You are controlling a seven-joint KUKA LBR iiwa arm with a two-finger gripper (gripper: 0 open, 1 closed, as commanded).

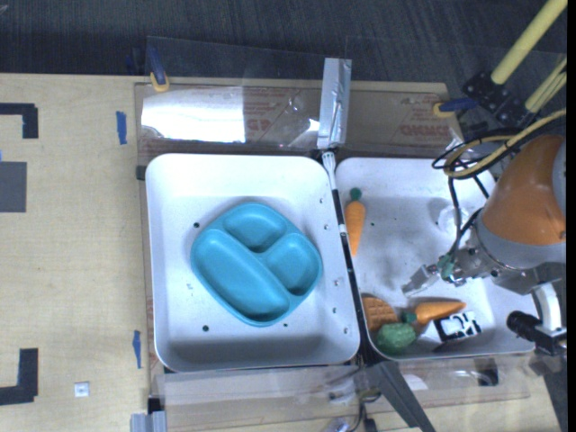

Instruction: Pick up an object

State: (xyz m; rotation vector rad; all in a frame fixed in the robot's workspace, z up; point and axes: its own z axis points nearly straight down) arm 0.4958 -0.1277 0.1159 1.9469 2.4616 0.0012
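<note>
My gripper (430,279) hangs over the middle of the right bin (396,196), below the orange band of the arm (531,201). Just under and to the right of it, an orange carrot-like piece (438,310) lies near the bin's front wall. A green leafy toy (396,335) and an orange ridged piece (377,310) sit in the front left corner. A black-and-white object (457,328) lies beside the orange piece. A second carrot (354,224) with a green top rests along the left wall. I see nothing held by the gripper.
The left bin (171,241) holds a blue divided plate (256,261) at its centre. A clear panel and a metal divider (334,102) stand behind the bins. Cables and a yellow rod (531,34) hang at the upper right, over the arm.
</note>
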